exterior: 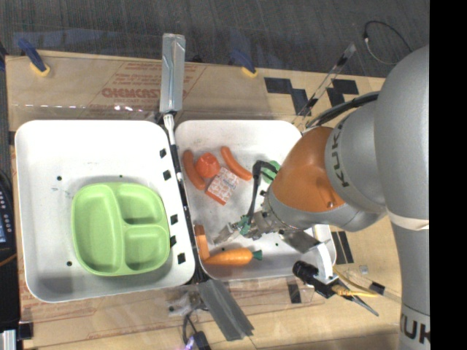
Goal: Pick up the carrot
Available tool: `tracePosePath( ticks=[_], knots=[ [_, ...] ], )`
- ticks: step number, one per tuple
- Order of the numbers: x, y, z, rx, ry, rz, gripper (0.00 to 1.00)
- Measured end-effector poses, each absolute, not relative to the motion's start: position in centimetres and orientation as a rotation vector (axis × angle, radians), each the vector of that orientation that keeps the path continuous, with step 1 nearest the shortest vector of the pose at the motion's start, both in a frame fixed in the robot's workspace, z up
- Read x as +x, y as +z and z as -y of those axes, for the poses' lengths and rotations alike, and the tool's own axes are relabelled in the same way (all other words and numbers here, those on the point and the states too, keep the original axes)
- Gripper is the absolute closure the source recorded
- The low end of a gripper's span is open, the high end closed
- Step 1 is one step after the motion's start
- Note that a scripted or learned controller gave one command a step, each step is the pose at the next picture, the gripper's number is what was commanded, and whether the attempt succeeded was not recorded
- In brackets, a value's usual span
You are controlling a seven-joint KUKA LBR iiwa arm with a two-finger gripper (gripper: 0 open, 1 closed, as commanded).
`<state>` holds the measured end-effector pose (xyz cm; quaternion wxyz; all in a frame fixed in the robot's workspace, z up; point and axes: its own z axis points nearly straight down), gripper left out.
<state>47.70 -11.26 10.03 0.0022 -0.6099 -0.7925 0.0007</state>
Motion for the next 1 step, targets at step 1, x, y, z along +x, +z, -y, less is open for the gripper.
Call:
tracePosePath(
  ticks=[1],
  knots=[
    [47.62, 9.14, 11.95, -2.025, 0.001, 2.396, 0.0]
  ],
)
